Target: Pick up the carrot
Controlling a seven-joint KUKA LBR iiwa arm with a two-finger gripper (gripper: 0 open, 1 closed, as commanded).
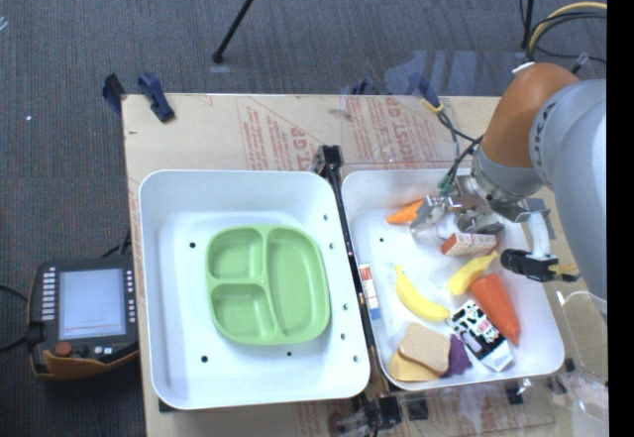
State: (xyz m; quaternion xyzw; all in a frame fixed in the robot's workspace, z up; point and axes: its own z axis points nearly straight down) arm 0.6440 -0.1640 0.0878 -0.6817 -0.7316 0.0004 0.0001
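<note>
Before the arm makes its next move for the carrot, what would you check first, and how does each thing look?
1. Carrot in plain sight in the right bin: ok.
2. Gripper over the carrot: not ok; it sits at the bin's far end, by a small orange piece.
3. Fingers open or shut: cannot tell.
4. Room around the carrot: not ok; a yellow banana and a cow-print carton crowd it.
5. Carrot held: not ok.

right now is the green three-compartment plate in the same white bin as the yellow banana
No, the green three-compartment plate lies in the left white bin, the yellow banana in the right one.
</note>
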